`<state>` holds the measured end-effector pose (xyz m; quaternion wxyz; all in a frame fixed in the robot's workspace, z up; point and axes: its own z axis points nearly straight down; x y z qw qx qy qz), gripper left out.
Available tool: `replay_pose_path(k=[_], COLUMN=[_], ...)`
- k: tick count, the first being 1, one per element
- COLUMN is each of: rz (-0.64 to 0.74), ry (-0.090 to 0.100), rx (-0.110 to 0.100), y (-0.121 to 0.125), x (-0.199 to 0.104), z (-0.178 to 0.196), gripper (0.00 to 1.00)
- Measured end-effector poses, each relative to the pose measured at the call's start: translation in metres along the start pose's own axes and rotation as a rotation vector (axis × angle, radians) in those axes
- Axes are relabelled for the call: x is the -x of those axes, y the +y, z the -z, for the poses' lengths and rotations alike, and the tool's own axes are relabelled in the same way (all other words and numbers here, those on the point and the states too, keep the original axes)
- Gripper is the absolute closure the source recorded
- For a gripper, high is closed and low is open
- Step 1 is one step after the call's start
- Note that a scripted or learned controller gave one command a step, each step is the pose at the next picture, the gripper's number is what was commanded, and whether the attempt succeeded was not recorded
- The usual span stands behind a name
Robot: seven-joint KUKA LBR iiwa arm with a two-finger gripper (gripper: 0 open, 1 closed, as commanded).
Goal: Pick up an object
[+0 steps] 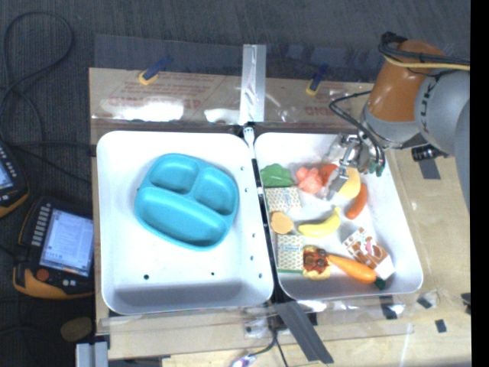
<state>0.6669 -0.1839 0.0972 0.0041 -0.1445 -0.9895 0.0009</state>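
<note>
My gripper (341,176) hangs low over the back of the right bin (405,228), with the grey arm and its orange band (397,90) reaching in from the upper right. Its tip is right over a yellow-orange piece (350,185) and beside a red sausage-like piece (358,202). A pink-red lump (309,178) lies just left of it. Whether the tip touches any of these is hidden. Further forward lie a banana (321,225), a carrot (352,268) and a small printed packet (367,250).
The right bin also holds a green piece (275,176), two small printed boxes (283,199) (290,252), a tan disc (282,222) and a dark red toy (313,260). A blue divided plate (187,199) lies in the left bin (114,281). Handheld devices sit at far left.
</note>
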Motion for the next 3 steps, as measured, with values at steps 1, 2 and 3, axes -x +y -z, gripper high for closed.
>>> replay_pose_path(k=[1, 2, 3], rz=[0.001, -0.006, -0.036], ry=[-0.009, -0.009, -0.006], rx=[-0.002, 0.003, 0.001], y=[0.001, 0.016, -0.059], x=[0.002, -0.036, -0.077], z=[0.009, 0.121, 0.097], gripper=[1.00, 1.00, 1.00])
